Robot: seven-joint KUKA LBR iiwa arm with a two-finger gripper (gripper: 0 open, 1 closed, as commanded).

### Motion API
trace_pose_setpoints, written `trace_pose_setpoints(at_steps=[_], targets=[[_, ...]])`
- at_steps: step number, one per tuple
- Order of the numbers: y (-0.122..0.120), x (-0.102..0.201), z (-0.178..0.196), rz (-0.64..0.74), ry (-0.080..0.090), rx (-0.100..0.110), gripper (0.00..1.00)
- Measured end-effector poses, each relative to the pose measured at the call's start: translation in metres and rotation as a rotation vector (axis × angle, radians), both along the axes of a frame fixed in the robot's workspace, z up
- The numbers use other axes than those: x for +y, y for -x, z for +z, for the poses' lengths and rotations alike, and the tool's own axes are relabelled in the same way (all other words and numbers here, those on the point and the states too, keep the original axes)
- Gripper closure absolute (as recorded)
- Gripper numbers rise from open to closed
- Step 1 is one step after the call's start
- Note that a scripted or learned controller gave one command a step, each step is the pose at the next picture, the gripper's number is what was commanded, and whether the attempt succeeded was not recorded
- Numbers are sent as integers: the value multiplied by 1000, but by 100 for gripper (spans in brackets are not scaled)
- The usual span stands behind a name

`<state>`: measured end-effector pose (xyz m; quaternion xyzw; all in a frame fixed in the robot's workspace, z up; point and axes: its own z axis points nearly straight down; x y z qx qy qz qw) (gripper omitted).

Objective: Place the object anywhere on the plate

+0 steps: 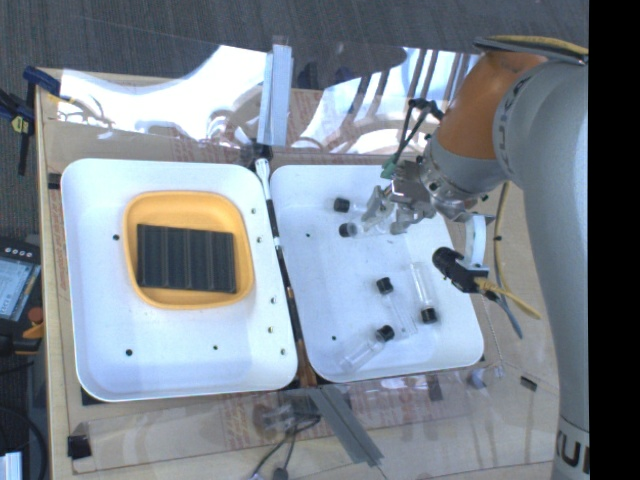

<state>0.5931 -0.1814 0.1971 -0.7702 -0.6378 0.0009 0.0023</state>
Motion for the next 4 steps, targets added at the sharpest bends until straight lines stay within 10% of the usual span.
trace_pose_setpoints(at_steps=[1,2,4], targets=[[0,0,0,0,0,0,0],[-9,12,43,272,2,-4,0],[-9,12,43,271,2,-4,0]])
